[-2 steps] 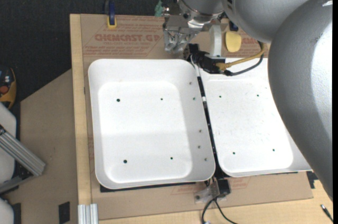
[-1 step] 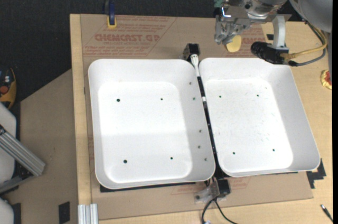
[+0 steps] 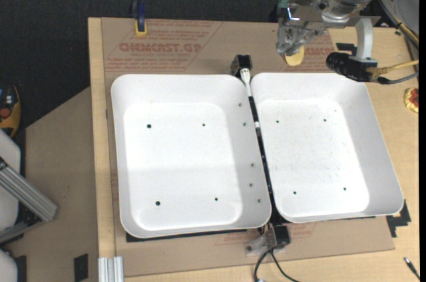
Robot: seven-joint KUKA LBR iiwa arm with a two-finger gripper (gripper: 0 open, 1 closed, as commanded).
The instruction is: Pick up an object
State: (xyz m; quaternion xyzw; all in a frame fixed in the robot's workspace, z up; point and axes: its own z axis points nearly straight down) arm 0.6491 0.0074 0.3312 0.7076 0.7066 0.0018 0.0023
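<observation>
Gripper point(image 3: 293, 46) hangs beyond the far rim of the right bin point(image 3: 373, 141), and I see a small tan lump point(image 3: 293, 57) pinched at its fingertips, directly below the wrist; nearest me, both the right bin and the left bin point(image 3: 126, 141) are shallow, smooth white plastic with rounded corners; behind them lies flat brown cardboard point(image 3: 173, 41).

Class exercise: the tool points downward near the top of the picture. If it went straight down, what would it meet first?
Probably the brown board behind the right bin, not the bin; depth is unclear. A small tan object sits at the tool.
</observation>
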